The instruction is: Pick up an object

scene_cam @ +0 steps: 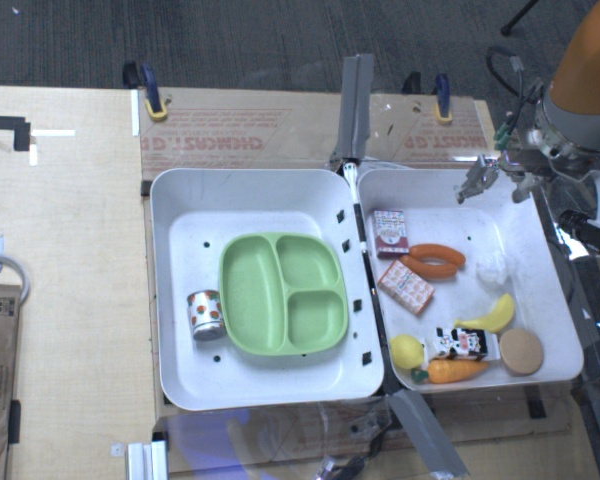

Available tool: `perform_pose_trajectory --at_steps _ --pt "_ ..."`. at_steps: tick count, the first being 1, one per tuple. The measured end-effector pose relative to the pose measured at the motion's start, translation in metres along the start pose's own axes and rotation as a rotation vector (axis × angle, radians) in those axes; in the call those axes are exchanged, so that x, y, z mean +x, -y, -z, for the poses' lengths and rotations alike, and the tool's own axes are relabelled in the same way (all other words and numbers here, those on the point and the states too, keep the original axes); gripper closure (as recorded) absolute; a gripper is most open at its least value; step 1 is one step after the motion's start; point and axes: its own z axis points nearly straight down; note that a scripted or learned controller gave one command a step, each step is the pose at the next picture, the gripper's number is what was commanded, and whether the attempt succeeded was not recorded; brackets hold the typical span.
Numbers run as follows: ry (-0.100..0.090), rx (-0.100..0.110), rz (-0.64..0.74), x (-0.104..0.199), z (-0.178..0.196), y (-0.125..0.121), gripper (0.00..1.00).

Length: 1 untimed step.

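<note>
Above the right bin's (565, 303) far right corner hangs the claw (493, 180), reaching in from the right on the grey arm (580, 108) with its orange band. Its thin fingers (473, 183) point down and to the left, slightly parted as far as the small, dim view lets me judge, and nothing sits between them.

All the loose items lie nearer the camera than the claw and apart from it. Closest, below and left of it, is a small dark red box (390, 233) with a white label whose print is too small to read. Just beyond that, an orange hot dog (436, 260) lies crosswise, and a second red box (406, 287) lies tilted just beside it. Almost straight below the claw rests a pale crumpled lump (492, 268), hard to make out against the white floor. Farther down are a banana (492, 315), a tan disc (521, 351), a small black-and-white carton (459, 344) with unreadable print, a carrot (456, 370) and a lemon (406, 351).

Well to the claw's left, the left bin (170, 298) bears a green tray (282, 293) with three compartments and a can (206, 314) with red spots. Beyond both bins, a cardboard sheet (240, 133) carries red mirrored print that seems to read CHEMCO, held by blue clamps (152, 93).
</note>
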Motion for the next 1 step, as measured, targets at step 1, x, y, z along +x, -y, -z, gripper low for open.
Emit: perform_pose_trajectory --at_steps 1 --pt "-0.001 0.002 -0.149 0.0208 -0.1172 0.0451 0.00"
